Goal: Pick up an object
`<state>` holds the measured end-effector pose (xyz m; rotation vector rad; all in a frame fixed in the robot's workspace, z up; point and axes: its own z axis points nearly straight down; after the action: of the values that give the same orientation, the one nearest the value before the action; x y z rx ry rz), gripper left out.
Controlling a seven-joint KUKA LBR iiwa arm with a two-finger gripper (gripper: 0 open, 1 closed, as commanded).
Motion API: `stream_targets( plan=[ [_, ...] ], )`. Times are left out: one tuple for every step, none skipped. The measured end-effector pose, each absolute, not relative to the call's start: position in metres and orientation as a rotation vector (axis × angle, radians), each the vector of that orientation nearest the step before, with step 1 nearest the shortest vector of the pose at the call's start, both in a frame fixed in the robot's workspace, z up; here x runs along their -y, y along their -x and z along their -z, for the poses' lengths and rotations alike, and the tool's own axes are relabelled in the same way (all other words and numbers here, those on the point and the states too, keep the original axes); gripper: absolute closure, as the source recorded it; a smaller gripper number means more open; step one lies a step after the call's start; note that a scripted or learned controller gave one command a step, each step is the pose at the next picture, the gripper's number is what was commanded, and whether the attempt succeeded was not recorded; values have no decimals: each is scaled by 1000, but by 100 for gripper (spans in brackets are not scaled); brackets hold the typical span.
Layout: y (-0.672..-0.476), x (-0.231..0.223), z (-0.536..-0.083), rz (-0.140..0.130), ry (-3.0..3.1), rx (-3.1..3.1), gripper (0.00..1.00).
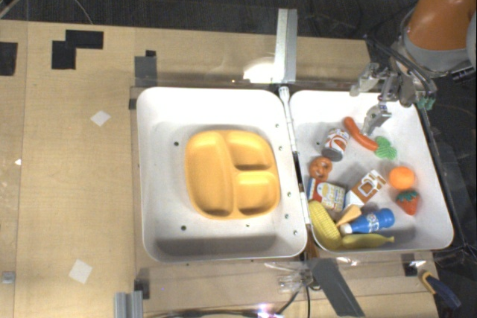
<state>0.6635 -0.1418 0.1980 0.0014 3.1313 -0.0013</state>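
Note:
My gripper [377, 115] hangs over the back of the right bin [436, 182], just above and right of a red sausage [360, 134]. A green leafy piece [386, 150] lies just below the gripper. Nothing shows held in it. Further objects in the right bin are a small can [337, 144], an orange [401, 177], a red strawberry-like fruit [408, 201], a brown carton [369, 186], a corn cob [322, 220], a blue bottle [373, 221] and a banana [365, 240].
The left bin [160, 160] holds a yellow compartment tray [231, 173] in its middle. A metal post [286, 48] stands behind the divider between the bins. The arm's orange band [443, 4] sits at the upper right.

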Motion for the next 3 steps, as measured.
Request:
stream_targets(
  plan=[
    [-652, 105, -88, -5, -920, -2995, 0],
    [-659, 91, -88, -2, -1370, -2822, 0],
    [-663, 90, -103, -9, -1349, -2813, 100]
  ],
)
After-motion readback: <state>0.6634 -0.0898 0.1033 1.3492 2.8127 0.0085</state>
